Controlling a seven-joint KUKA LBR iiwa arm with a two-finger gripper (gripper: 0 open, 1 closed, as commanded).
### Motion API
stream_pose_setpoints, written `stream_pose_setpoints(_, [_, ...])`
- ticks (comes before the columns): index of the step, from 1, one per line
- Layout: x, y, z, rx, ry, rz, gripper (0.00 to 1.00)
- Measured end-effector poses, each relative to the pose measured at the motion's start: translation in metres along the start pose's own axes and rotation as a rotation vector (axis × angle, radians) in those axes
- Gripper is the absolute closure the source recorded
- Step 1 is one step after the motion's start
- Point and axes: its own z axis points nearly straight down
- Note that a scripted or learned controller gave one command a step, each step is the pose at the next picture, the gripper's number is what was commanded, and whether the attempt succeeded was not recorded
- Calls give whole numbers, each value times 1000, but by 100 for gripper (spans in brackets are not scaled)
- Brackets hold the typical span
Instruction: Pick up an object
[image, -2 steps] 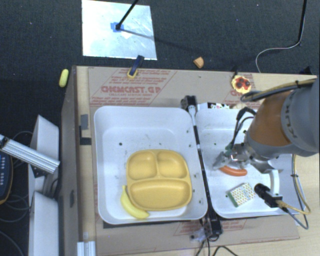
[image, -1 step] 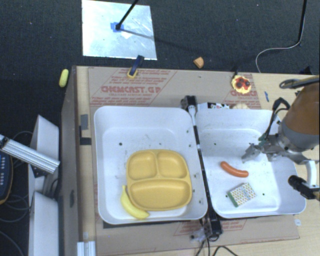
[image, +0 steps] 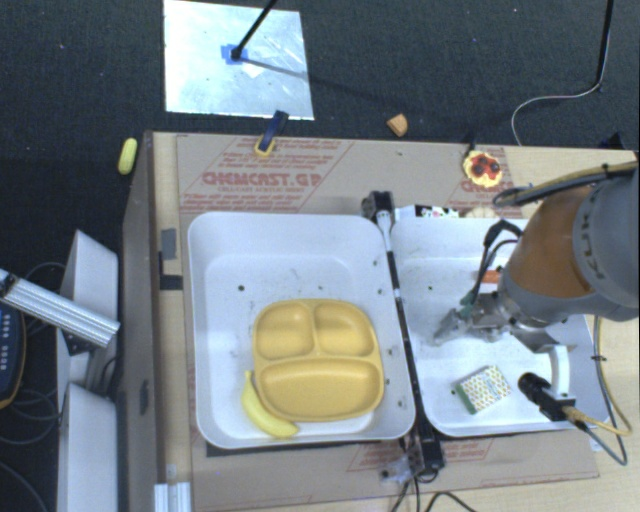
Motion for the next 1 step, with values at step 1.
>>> stream_pose_setpoints(1, [-55,32,-81,-4,-3,3,0])
